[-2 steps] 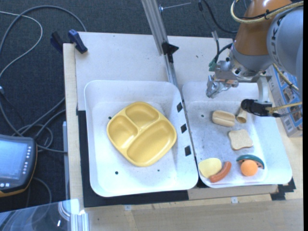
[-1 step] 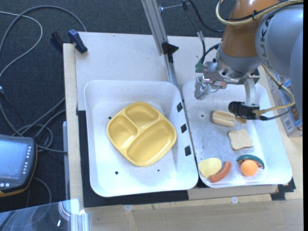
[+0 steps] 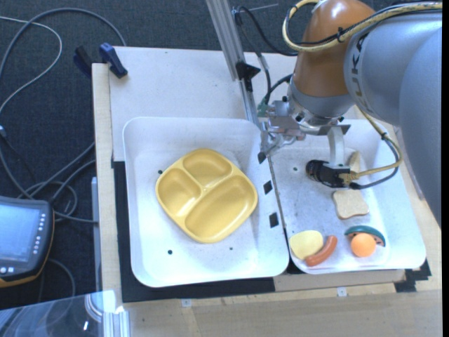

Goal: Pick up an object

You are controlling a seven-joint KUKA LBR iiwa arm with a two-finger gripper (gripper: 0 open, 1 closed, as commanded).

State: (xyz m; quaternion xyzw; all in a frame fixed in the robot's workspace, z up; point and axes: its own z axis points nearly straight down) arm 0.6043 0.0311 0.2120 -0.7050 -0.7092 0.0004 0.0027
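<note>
Bread slice lies well apart from the end effector, grip state unclear.

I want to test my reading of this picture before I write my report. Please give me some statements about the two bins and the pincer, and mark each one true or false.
1. The yellow divided plate lies in the view's left bin. True.
2. The slice of toast lies on the plate. False: it lies on the floor of the right bin.
3. The red sausage lies beside a yellow round piece in the right bin. True.
4. The pincer hangs over the orange ball. False: it is at the wall between the bins, well apart from the ball.
</note>
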